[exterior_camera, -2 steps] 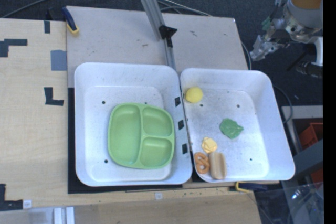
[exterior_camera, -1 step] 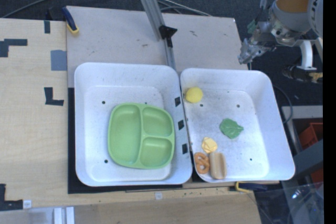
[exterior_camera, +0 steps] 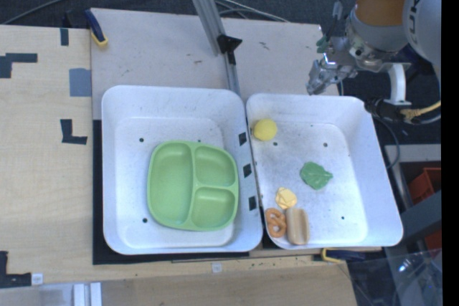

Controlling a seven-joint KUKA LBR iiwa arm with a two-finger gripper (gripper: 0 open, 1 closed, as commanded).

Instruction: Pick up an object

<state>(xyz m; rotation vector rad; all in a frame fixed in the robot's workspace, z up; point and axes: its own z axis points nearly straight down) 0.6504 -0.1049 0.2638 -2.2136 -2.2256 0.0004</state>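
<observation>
**My hand hangs over the far rim of the right bin**

My hand (exterior_camera: 320, 79) hangs just above the far edge of the right bin (exterior_camera: 373, 175), near its far left corner, with nothing visible between its tips. From this angle I cannot tell whether it is spread or pressed together. My orange band and grey wrist rise behind it toward the upper right.

Inside the right bin lie the things I could take. A yellow ball (exterior_camera: 265, 130) sits near the far left corner, close to the wall shared with the other bin. A crumpled green leaf-shaped piece (exterior_camera: 315, 175) rests near the middle, well apart from the ball. Toward the near left corner, a small yellow lump (exterior_camera: 285, 197) lies just above a pretzel (exterior_camera: 275, 223) and a tan bread-roll piece (exterior_camera: 297, 226), which sit side by side, touching or nearly so.

The left bin (exterior_camera: 122, 118) carries a light green divided plate (exterior_camera: 192, 185) with three compartments, lying flat.

Both bins sit on the worktop (exterior_camera: 158, 46). A slanted metal pole (exterior_camera: 204, 0) crosses it from above, ending near the gap between the bins.
</observation>
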